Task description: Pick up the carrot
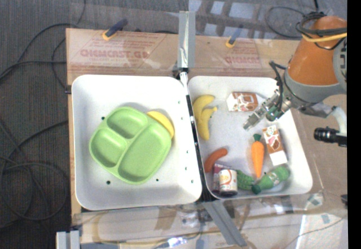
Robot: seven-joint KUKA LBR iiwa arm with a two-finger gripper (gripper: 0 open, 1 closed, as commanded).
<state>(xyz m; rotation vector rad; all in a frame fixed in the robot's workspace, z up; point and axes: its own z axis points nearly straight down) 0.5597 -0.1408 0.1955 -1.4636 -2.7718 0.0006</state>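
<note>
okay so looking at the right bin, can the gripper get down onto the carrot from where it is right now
Probably yes. The gripper hangs just above and left of the carrot, with nothing lying over it. A small carton sits tight against its right side, which could crowd the fingers.

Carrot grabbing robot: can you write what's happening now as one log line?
phase: approach | carrot: lying in right bin, not held | gripper: above the bin, up-left of carrot | neighbours: small carton beside carrot, bananas left

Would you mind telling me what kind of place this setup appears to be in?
Probably a robotics lab: the arm's pincer hangs over a white bin of toy food, including a carrot, on a cardboard-covered bench, with loose cables on grey carpet.
</note>
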